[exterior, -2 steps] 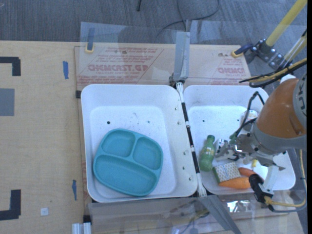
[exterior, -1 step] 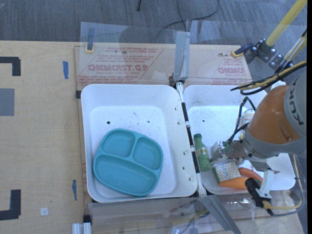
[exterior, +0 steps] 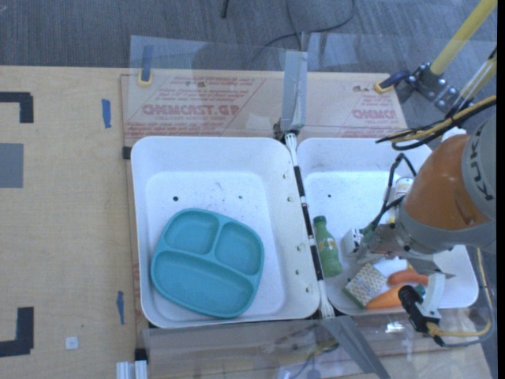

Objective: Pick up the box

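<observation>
Look to the right bin (exterior: 347,152): the box (exterior: 365,283), a small speckled packet, lies near its near edge, tipped so its long axis runs diagonally from near-left to far-right. Just beside it on the right sit an orange carrot-like piece (exterior: 388,297) and a second orange item (exterior: 408,276); a green bottle (exterior: 325,246) lies to its left, along the bin's left wall.

Your arm (exterior: 446,200) hangs over the right half of this bin, and the gripper (exterior: 377,243) sits just beyond the box, slightly to its right. You cannot tell from here how wide it stands, since the wrist hides it; nothing shows in its grasp.

So the box lies toward the near-left of the gripper. In my judgement you need a short pull toward the near edge, turning the wrist across that diagonal.

The left bin (exterior: 150,160) holds a teal divided plate (exterior: 207,262).
</observation>
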Robot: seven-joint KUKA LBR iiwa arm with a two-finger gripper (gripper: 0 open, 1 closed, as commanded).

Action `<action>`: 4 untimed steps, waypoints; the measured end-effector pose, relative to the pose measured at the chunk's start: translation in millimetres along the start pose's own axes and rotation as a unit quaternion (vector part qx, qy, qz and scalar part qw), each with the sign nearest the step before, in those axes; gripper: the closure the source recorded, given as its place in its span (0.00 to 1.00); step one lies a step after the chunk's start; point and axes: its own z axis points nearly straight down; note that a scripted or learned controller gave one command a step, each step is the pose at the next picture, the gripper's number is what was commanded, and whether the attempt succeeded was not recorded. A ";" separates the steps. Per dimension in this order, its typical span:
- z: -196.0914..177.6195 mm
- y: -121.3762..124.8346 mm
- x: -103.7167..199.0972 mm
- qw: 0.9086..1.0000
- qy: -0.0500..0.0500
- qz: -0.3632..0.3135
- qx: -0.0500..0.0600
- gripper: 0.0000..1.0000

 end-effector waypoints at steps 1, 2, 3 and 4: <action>0.5 -0.6 0.1 1.000 0.000 0.000 0.001 0.00; -5.7 -0.5 -2.2 1.000 0.000 0.002 0.003 1.00; -5.6 -0.7 -2.0 1.000 0.000 0.002 0.003 0.00; -11.7 -0.7 -3.9 1.000 0.001 0.004 0.005 1.00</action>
